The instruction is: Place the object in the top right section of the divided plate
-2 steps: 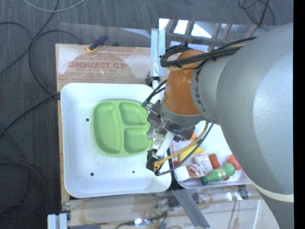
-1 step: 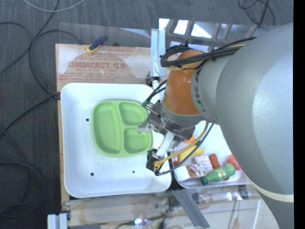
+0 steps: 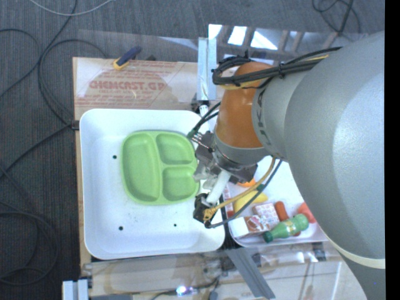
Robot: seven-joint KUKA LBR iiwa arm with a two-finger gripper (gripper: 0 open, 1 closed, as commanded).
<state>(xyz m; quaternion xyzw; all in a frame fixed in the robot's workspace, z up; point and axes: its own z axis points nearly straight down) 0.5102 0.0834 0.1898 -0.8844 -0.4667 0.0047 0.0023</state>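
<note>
**A:** While the arm (image 3: 325, 136) leans in from the right, where does the gripper (image 3: 206, 167) sit?

**B:** Right on the seam between the two bins, low beside the right rim of the plate (image 3: 147, 167). Spread or pressed together? I cannot tell, because the wrist covers it from up here.

**A:** Anything carried?

**B:** Nothing I can see in it. The toys (image 3: 275, 220) lie bunched at the near end of the right bin (image 3: 312, 237). There's a green bottle (image 3: 284, 231) on its side, running left to right, with a packet (image 3: 264, 215) just beside it. A yellow piece (image 3: 247, 199) is nearest the gripper. Which one is meant to go on the plate, I can't say.

**A:** And the target?

**B:** The plate rests in the left bin (image 3: 100, 230), all three wells bare. The top right section (image 3: 172, 147) is the well closest to the gripper, just to its left and a touch up the view.

**A:** So what does the next move hinge on?

**B:** Direction, by my read. The toys lie right of the gripper and down the view, and the section lies to its left, so the two are on opposite sides. With nothing in the gripper, it would have to go right for a pick first. If something is hidden in it, a short shift left over the rim should do. The ridge to the lower right well is near, so drifting down the view risks the wrong well.
</note>
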